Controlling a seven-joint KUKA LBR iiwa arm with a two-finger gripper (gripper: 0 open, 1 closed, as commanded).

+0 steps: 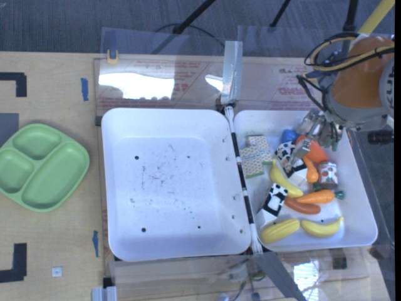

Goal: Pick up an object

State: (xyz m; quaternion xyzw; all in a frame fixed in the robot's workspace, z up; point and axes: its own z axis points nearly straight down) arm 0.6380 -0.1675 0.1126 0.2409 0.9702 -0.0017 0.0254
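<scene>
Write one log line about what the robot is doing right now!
stage: reaching | gripper: low in right bin, over toy pile beside orange carrot | held: nothing seen | left bin: no toys

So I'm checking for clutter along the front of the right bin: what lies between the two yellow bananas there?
In the camera view, bare white bin floor separates the left banana from the right banana; the carrot lies behind.

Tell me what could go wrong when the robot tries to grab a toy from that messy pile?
The toys in the right bin lie packed together, so the gripper may pinch two at once or knock neighbours aside. It hangs over the black-and-white toy and the orange piece, which touch, so it could slip between them and close on nothing. The carrot and bananas look smooth and rounded, so one might squirt out of a squeeze.
</scene>
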